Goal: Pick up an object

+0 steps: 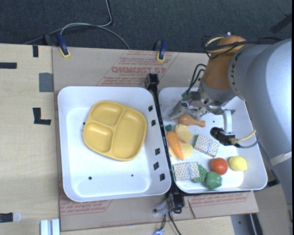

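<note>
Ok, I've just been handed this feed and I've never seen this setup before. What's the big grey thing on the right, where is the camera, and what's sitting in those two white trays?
The grey bulk with the orange band is a robot arm reaching in from the right. The single camera is fixed above the bench, looking down at a slant. The arm ends in a two-finger gripper, low over the top of the right bin, just above a toy chicken drumstick. I cannot tell whether it holds anything. That bin also holds toy food: a carrot, a tomato, a lemon, a green pepper, plus small patterned packets. The left bin holds a yellow divided plate.
</note>
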